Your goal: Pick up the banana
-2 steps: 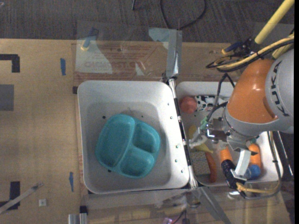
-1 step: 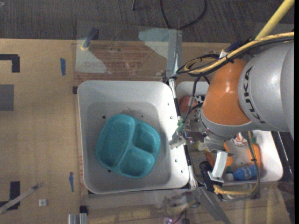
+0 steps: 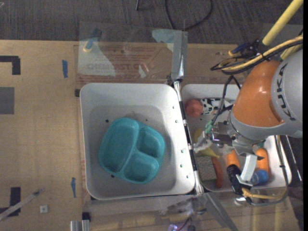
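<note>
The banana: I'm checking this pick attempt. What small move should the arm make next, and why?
Probably a short descent toward the banana. The end effector sits over the right bin, where a yellow patch shows under the wrist, left of the carrot. The arm hides most of the fruit, so this is a guess, and the view does not settle whether anything is gripped.

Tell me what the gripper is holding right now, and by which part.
It cannot be told. The gripper is low in the right bin beside the banana, but the arm hides any hold.
</note>
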Motion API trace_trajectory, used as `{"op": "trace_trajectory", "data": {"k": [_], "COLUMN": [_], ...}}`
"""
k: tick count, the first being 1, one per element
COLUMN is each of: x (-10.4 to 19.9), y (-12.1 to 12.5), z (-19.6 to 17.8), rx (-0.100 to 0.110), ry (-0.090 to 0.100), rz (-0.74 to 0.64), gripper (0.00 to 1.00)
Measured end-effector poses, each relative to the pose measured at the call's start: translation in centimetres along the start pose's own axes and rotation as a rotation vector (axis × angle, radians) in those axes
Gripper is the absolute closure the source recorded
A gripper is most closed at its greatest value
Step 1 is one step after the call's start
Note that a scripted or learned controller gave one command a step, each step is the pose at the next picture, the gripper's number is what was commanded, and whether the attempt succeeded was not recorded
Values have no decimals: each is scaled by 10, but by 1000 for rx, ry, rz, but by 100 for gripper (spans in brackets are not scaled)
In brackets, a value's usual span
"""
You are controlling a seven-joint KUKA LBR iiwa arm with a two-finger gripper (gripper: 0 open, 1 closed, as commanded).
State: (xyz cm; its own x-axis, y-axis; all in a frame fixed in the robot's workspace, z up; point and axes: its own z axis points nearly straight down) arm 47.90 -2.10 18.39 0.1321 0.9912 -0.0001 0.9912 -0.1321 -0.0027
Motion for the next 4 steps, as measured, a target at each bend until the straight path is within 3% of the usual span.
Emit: {"op": "trace_trajectory", "data": {"k": [1,2,3,4], "x": [-25,-67,-67,-67], "y": [3,15,16,16], "z": [0,89,79,79], "rx": [-1,-16,-21,-20], "ry": [0,10,11,11], "rz": [18,105,108,109], "gripper": [0,0,100,0]}}
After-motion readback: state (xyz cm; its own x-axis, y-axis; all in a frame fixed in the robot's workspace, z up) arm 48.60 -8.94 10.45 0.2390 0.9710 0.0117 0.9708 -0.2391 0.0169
